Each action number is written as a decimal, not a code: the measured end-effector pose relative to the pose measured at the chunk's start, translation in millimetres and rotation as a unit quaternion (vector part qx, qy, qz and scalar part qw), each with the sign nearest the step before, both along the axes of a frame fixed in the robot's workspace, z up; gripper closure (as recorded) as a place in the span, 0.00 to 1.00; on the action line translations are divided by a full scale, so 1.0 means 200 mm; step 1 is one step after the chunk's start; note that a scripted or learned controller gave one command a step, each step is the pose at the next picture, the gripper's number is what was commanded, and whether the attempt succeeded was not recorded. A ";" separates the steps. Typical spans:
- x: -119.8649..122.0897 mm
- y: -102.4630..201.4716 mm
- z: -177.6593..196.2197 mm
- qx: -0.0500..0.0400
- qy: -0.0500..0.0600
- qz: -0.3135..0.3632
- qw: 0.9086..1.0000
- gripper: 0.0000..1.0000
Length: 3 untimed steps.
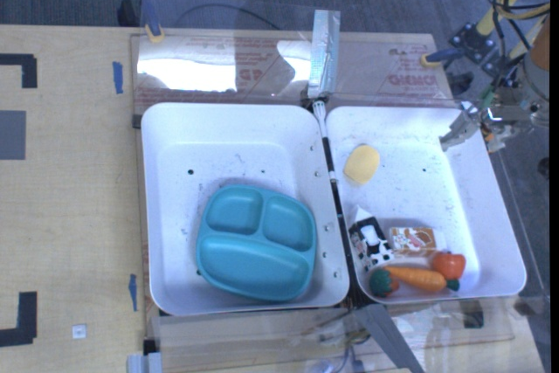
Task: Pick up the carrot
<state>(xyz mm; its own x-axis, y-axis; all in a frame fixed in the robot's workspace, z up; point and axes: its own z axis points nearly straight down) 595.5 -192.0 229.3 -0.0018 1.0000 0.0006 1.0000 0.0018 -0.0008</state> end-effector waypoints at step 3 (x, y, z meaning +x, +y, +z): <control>-0.10 0.35 -0.71 -0.001 -0.003 0.202 0.979 0.00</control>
<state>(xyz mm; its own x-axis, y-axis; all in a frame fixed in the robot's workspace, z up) 576.4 -121.9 87.6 -0.3967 0.9179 -0.0028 0.9179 0.3967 0.0050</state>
